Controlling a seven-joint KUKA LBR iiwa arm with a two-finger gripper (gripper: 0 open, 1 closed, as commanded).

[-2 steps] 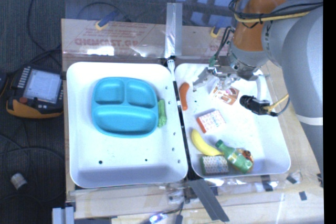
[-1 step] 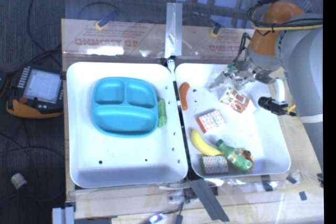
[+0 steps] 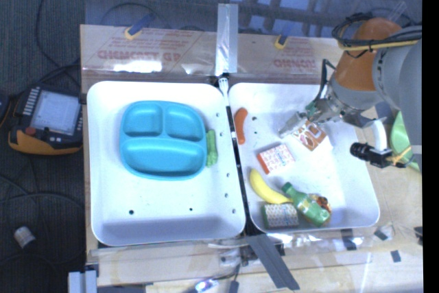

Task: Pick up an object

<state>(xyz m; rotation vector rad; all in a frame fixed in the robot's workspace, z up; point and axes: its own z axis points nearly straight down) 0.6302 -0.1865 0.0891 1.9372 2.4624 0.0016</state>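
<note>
Right bin (image 3: pixel 357 206), near rim: grater (image 3: pixel 280 215), green bottle (image 3: pixel 306 205), banana (image 3: pixel 266 188); farther in, orange box (image 3: pixel 276 158), sausage (image 3: pixel 241 125), brown packet (image 3: pixel 313 137). Gripper (image 3: pixel 302 121) is just above the packet; whether its claw is open cannot be told. Left bin (image 3: pixel 103 168): blue tray (image 3: pixel 163 139), green stick (image 3: pixel 210 147) beside it. Open floor lies along the right bin's right side.

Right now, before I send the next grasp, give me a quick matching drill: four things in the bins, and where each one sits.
Things:
1. blue tray
2. banana
3. orange sausage
4. green bottle

Places:
A. right bin, upper left, by the divider
B. right bin, near edge, right of the grater
C. left bin, middle
D. right bin, below the small red-and-white box

Pairs: 1-C, 2-D, 3-A, 4-B
</note>
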